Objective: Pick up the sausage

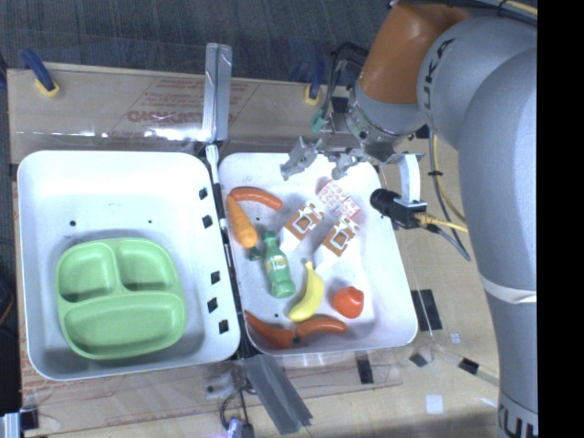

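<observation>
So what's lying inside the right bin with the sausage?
Right bin: sausage, carrot, green bottle, banana, tomato, chili, patterned cards. Anything beneath them is covered.

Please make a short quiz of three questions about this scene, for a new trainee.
1. True or false: the green divided plate lies in the right bin.
2. What lies directly beside the green bottle, toward the bin's outer side? A) banana B) carrot C) tomato
3. Fill in: the end effector hovers above the right bin's ____ edge.

Key: 1 false; 2 A; 3 far.
</observation>
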`<action>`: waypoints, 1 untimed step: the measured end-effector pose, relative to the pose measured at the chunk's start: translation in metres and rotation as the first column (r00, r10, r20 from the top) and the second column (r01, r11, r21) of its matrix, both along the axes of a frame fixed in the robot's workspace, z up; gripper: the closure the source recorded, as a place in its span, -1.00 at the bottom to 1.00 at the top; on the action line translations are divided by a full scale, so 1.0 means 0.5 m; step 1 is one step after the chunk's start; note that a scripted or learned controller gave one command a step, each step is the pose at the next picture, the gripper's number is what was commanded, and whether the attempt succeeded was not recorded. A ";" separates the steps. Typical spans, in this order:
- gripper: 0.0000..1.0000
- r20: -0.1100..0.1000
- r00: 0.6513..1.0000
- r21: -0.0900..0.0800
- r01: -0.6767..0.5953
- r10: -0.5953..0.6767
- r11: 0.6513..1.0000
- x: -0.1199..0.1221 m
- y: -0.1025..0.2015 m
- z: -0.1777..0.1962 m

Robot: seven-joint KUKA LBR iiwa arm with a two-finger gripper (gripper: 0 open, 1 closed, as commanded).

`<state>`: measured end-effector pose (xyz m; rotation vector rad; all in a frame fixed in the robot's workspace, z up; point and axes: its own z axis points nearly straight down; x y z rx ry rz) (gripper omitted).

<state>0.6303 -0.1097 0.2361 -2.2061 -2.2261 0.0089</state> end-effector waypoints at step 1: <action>-1.00 0.004 0.996 -0.001 -0.094 0.094 0.996 0.052 -0.016 -0.294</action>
